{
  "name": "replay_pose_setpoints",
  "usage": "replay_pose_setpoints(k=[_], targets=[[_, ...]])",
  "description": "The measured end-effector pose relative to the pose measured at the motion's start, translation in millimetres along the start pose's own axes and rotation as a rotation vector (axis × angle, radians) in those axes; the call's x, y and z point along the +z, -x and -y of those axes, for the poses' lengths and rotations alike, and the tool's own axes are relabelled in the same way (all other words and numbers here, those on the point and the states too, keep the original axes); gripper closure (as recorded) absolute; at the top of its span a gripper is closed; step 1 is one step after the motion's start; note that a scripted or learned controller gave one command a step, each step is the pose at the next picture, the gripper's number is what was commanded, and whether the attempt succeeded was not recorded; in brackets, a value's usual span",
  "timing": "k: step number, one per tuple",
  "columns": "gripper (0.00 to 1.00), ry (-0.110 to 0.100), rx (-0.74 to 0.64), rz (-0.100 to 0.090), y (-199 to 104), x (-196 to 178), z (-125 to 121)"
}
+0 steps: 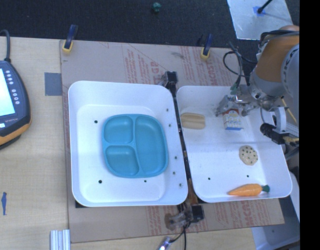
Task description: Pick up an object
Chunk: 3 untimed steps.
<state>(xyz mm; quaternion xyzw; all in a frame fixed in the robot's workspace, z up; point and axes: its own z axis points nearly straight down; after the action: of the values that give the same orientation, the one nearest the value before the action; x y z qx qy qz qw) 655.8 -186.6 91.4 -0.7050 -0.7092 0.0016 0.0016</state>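
White-and-blue small carton [232,120] sits under my pincer [233,107]; whether I grip it I cannot tell. I should close squarely, then lift straight.

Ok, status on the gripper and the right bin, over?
Gripper low over small white carton with blue base, grip unconfirmed. Tan bread roll, speckled cookie, orange carrot lie apart, nothing blocking.
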Motion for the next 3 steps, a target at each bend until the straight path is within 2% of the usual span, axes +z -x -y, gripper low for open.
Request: replay_pose_setpoints(k=[1,2,3], targets=[[0.00,0.002,0.000,0.000,0.9,-0.6,-0.5],[0.00,0.000,0.001,-0.001,-11.2,-0.5,-0.2],[0.00,0.003,0.004,0.000,25.7,-17.7,-0.3]])
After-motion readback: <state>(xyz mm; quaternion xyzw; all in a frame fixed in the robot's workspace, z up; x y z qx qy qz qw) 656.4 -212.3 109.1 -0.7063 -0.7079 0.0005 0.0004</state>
